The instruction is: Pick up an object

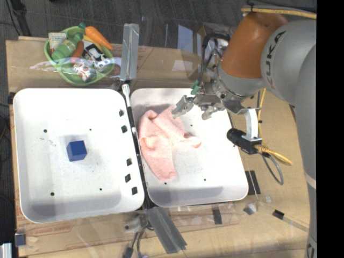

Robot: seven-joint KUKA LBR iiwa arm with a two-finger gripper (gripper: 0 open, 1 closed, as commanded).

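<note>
- Pink cloth [158,140], the nearest candidate for picking, lay crumpled in the right bin [226,181], against that bin's left wall; we saw its long axis run roughly from the bin's far-left region toward the near edge, with a shorter lobe reaching right toward the bin's middle.
- We noted that the cloth looked soft and terry-like, with folds and rounded, irregular edges, pale pink against the white floor.
- We observed the gripper [194,107] over the far part of the right bin, just beyond the cloth's far edge; its two fingers [180,106] stood spread apart, and we saw nothing held between them.
- We saw one metallic fingertip close to the cloth's upper corner; whether it touched we could not tell.
- We recorded the arm [279,52] as grey and smooth, with an orange band [244,42] above the wrist, entering from the right.
- We found a blue cube [77,150], small and sharp-edged, resting on the floor of the left bin [32,198], well apart from the cloth.
- We noted both bins as shallow, white, rounded at the corners, and set side by side with dark clips along the shared wall.
- We saw a green bowl [70,77] beyond the left bin, holding a toy carrot [98,36] and other mixed small items.
</note>
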